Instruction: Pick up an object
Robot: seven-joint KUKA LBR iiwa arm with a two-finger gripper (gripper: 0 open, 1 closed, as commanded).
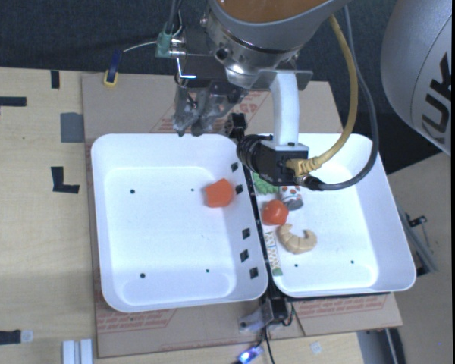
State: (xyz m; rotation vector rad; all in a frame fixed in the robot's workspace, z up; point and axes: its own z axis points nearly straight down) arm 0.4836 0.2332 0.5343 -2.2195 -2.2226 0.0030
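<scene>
The end effector [199,116] hangs near the top centre of the frame, above the far rim of the left bin [114,158]; whether it is released or clenched cannot be told, as it is dark and blurred against the cardboard. In the left bin, an orange block [219,193] lies toward the right side, close to the divide between bins. In the right bin [379,226], a red ball [274,214] sits near the left edge, with a tan croissant-shaped piece [297,240] just below it. Both bins rest on the counter [30,233].
</scene>
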